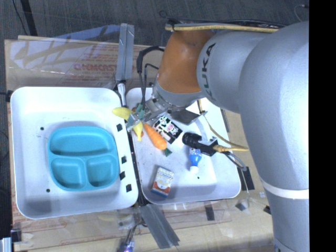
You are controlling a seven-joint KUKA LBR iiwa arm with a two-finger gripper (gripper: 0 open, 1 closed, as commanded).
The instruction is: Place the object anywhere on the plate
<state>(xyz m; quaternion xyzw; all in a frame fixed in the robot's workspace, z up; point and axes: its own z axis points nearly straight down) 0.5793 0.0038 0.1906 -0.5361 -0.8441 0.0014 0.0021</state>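
Carrot [155, 136] lying in right bin [226, 185], near its left wall, tilted, green end toward bin centre. Yellow banana-like piece [124, 112] just beside it on the divider. Gripper [140, 114] down at carrot's upper end; opening and grasp impossible to tell. Small carton [163, 181] and tube [195, 158] nearby. Blue plate [82, 157] in left bin [26, 140], well apart from carrot.

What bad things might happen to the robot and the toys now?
1. The end effector sits right at the wall between the two white bins, so it might bump that wall.
2. The yellow banana-shaped toy and orange toy carrot lie close together; a grab could catch the wrong one or knock both.
3. The blue divided plastic plate is in the other bin, so a weakly held toy might drop on the way.
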